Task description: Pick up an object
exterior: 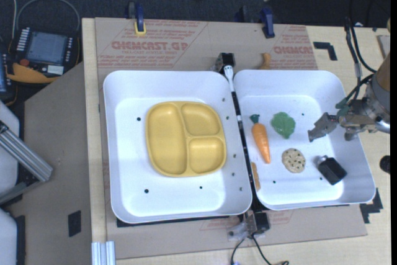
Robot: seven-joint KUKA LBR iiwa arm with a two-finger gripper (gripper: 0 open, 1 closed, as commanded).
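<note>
A pale brown surface carries 2 shallow white bins side by side, seen from above at a slant.

The left bin holds 1 thing: a yellow tray with 3 compartments, lying flat near the bin's middle.

The right bin holds 4 small things. An orange toy carrot with a green top lies toward the bin's left wall, its tip pointing to the near side. Just right of the carrot's top sits a green broccoli piece. Nearer than the broccoli lies a round cookie with dark specks, just beside the carrot's lower half but not touching it. To the right of the cookie, close to the bin's near right corner, lies a small black block, tilted.

The arm reaches in from the right edge. Its pincer hangs over the right part of the right bin, to the right of the broccoli and on the far side of the black block. A grey finger points left; I cannot tell whether the pincer stands wide or narrow. Nothing shows between its fingers.
</note>
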